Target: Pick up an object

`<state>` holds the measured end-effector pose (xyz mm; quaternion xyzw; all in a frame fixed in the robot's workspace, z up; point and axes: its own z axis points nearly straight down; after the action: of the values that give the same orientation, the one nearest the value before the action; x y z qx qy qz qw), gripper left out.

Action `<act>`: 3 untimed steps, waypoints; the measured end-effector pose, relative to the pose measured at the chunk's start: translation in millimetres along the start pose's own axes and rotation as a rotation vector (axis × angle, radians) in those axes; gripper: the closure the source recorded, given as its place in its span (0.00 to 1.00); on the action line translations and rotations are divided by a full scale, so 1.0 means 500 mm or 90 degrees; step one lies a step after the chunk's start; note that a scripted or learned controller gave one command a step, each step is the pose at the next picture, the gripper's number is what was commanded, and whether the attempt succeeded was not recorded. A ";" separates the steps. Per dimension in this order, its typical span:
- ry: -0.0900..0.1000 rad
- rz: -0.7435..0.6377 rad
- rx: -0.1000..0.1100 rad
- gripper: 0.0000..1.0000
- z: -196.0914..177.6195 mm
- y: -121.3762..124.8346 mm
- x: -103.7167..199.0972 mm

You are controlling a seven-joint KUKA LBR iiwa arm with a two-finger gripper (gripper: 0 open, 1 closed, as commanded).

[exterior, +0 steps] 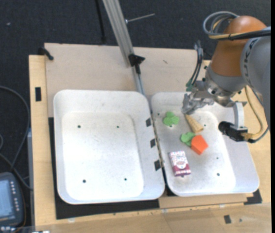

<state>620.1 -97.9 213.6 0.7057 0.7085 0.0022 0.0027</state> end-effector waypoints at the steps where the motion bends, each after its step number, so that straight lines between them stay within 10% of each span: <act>1: -0.001 -0.001 0.000 1.00 -0.096 0.002 -0.018; 3: 0.001 -0.002 0.003 1.00 -0.086 0.019 0.194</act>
<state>628.8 -1.1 256.4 0.7046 0.7096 0.0013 0.0004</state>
